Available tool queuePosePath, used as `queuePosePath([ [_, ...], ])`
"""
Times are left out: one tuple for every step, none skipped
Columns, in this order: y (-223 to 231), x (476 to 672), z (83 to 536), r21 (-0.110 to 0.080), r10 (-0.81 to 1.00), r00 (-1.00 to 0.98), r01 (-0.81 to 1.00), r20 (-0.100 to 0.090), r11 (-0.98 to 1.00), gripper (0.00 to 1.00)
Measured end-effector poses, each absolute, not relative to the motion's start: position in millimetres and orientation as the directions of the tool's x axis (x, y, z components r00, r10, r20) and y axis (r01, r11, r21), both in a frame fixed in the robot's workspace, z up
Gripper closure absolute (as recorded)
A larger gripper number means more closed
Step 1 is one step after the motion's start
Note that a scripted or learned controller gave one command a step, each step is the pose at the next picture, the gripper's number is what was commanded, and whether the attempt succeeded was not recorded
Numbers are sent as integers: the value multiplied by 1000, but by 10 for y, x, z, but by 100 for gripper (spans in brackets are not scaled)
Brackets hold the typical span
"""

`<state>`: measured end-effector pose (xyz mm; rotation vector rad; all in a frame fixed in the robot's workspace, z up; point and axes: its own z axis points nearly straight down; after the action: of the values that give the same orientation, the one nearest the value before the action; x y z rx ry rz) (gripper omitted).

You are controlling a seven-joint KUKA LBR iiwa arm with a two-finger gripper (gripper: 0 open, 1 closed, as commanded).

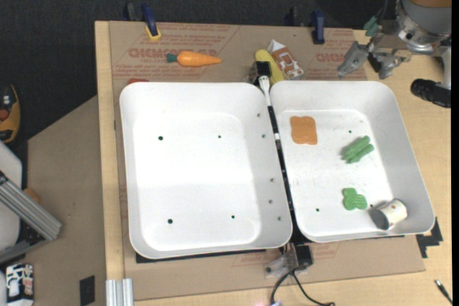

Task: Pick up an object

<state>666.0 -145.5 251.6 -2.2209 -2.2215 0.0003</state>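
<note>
Objects for picking lie in the right white bin (409,147): nearest, a cream-and-grey cylinder (388,213) and small green piece (353,200), then a green ridged piece (357,149) and orange square block (303,130). Beyond the far rim hangs the gripper (366,61), fingers apart; it should centre above one before descending.

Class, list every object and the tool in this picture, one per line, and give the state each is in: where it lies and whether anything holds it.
Tool: raised beyond the right bin's far edge, holding nothing.
Orange block: flat in the right bin, free.
Long green piece: lying in the right bin, free.
Small green piece: lying in the right bin, free.
Cylinder: on its side in the right bin's near corner.
Carrot: lying on the board beyond the left bin.
</note>
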Motion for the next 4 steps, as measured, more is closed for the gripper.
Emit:
queuePosePath([
  [-1454,6667,2625,3,1000,-1,1000,-1,1,100],
  [-1007,6349,4785,22,1000,-5,1000,-3,5,100],
  [-695,5965,3825,-9,1000,-2,1000,2,2,100],
  [124,5837,2839,-11,1000,-8,1000,3,8,100],
])
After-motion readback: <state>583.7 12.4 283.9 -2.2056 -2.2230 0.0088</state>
